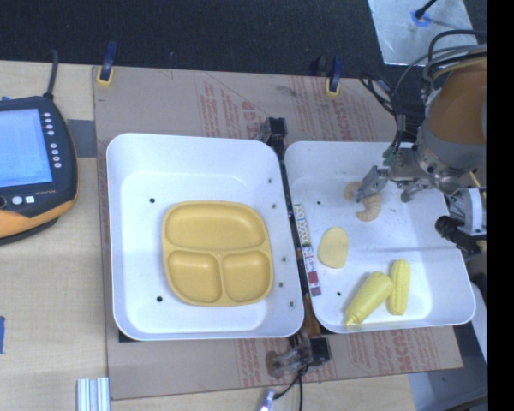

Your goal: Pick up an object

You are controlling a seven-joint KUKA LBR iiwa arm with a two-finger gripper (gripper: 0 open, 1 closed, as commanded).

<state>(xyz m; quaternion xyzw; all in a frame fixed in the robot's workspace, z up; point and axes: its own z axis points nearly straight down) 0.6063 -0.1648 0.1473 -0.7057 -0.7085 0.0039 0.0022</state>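
**Gripper low over the right bin's far side**

Grey arm with its orange band point(458, 101) reaches in from the right, and its two-finger gripper point(379, 181) sits low over the far part of the shallow white right bin point(450, 268). The fingers look spread a little, but whether they clasp anything cannot be told. Just beside them lie small beige food-shaped pieces point(366, 205). Nearer lies a pale yellow oval slice point(332, 247); at the near right, a yellow bottle-shaped toy point(367, 297) touches a yellow corn cob toy point(399, 286). The shallow white left bin point(128, 255) holds a yellow three-compartment plastic plate point(216, 252). A teach pendant with a blue screen point(21, 163) rests far left.
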